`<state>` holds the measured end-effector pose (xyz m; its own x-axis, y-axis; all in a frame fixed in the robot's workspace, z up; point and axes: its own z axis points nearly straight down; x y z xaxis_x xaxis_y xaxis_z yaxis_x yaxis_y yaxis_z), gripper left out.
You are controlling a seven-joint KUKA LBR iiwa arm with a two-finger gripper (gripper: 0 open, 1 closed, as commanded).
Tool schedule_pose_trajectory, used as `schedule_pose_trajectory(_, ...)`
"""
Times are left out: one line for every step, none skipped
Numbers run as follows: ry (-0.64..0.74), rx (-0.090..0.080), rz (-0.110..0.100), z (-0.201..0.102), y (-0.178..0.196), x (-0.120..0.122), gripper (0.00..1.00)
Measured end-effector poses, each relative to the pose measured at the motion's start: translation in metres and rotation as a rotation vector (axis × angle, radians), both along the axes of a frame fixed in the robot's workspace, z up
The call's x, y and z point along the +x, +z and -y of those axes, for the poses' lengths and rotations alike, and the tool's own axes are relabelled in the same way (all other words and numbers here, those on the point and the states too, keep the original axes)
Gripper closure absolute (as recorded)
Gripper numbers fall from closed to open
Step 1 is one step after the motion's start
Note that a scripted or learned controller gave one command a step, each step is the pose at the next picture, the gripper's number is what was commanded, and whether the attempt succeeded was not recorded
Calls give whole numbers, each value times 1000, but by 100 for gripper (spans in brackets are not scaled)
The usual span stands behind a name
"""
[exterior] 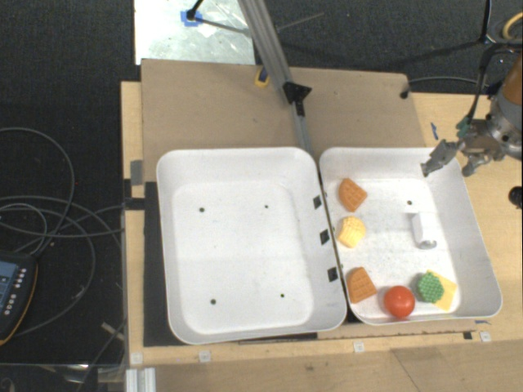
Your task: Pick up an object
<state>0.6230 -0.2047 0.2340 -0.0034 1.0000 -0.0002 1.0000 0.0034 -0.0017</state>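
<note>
Brown counter point(212, 104) carries two white bins; the arm is cut off at the frame's right edge. Its gripper point(454, 160) hangs over the right bin's point(478, 243) far right corner, fingers apart, holding nothing. Inside: a small grey block point(422, 229), hard to identify, mid-bin; red tomato point(400, 301) at the near edge.
</note>
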Motion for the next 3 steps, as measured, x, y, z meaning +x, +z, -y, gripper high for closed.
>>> schedule_pose_trajectory(-1, 1, -1, 1, -62, 3, 0)
schedule_pose_trajectory(-2, 0, 0, 7, -106, 6, 0)
schedule_pose_trajectory(-1, -1, 6, 7, -92, 7, 100)
